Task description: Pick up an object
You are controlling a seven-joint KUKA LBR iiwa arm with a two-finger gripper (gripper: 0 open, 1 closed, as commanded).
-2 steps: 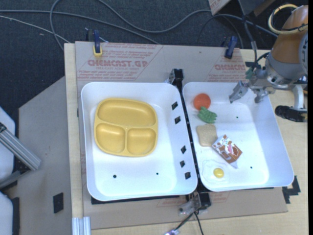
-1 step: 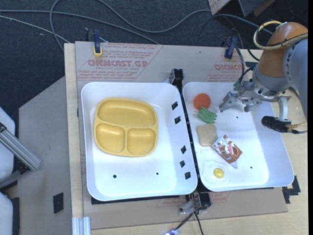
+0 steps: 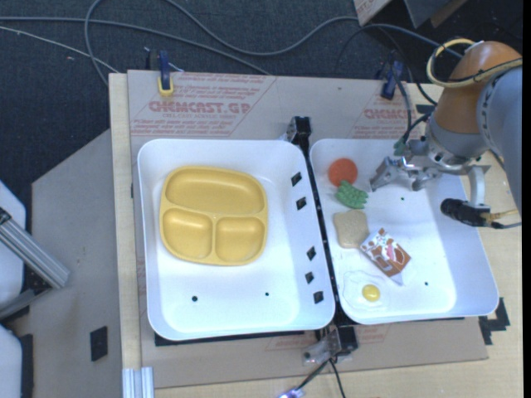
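Left bin: the left bin [image 3: 158, 247] holds a yellow divided plate [image 3: 214, 215], lying flat toward its upper left; nothing here is being worked.
Divider: the two bins meet at a dark seam with black clips [image 3: 300, 128] at its far end.
Right bin: the right bin [image 3: 465, 284] carries the candidates for picking. An orange-red round piece [image 3: 343, 172] sits near the far left corner, a green piece [image 3: 351, 195] just beside and below it, a tan slice [image 3: 352, 228] below that, a red-and-white packet [image 3: 387, 255] near the middle, and a small yellow piece [image 3: 370, 292] toward the near edge.
End effector: the end effector [image 3: 401, 175] hangs over the far part of the right bin, to the right of the orange-red piece and apart from it. Its fingers look spread, with nothing between them.
Arm: the arm [image 3: 477, 98] reaches in from the right, orange band uppermost.
Step in hand: by my reading, the approach; nothing is grasped yet.
Next move calls for: settling on one item, most likely the orange-red or green piece as the nearest, shifting left over it, descending with the fingers straddling it, then closing. The two pieces lie close together, so the fingers may nudge the neighbour.
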